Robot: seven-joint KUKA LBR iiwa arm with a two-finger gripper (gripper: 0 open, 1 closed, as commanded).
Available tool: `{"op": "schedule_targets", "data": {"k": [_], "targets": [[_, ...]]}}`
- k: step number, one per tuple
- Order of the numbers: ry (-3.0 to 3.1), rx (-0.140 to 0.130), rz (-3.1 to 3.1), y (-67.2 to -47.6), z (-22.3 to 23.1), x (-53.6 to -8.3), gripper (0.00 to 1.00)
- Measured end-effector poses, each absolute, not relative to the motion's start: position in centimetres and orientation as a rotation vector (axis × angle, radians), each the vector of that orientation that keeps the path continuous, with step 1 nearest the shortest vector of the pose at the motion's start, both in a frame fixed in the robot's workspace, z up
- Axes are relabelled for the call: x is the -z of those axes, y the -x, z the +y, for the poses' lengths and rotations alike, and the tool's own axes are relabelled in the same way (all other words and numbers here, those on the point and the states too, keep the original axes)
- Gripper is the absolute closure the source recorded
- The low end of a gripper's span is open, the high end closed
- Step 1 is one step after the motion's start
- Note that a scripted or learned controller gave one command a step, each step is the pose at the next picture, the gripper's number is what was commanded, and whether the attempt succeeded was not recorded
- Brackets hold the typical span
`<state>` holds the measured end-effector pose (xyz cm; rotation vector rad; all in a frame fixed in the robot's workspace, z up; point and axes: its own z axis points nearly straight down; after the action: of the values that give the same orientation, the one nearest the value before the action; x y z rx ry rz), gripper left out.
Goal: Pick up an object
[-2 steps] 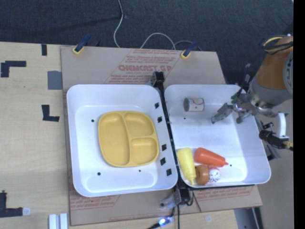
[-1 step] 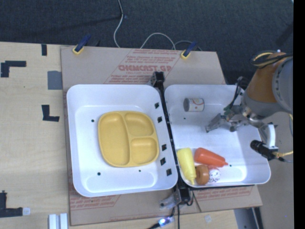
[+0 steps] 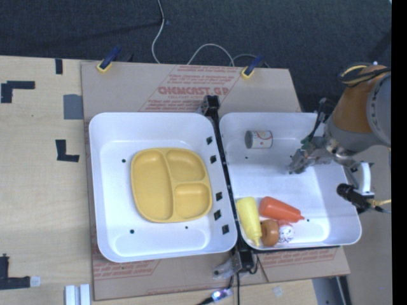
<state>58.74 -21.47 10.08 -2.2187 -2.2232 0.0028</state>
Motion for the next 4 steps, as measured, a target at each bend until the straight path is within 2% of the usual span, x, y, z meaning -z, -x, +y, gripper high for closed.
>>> {"op": "schedule_targets", "data": {"k": [2, 3, 4], "targets": [[2.223, 0.004, -2.228, -59.6, -21.5, -22.8, 1.00], [2.221, 0.002, -2.225, -59.7, -21.4, -25.9, 1.00], [2.214, 0.001, -2.226, -57.6, -16.4, -26.1, 1.00]]}}
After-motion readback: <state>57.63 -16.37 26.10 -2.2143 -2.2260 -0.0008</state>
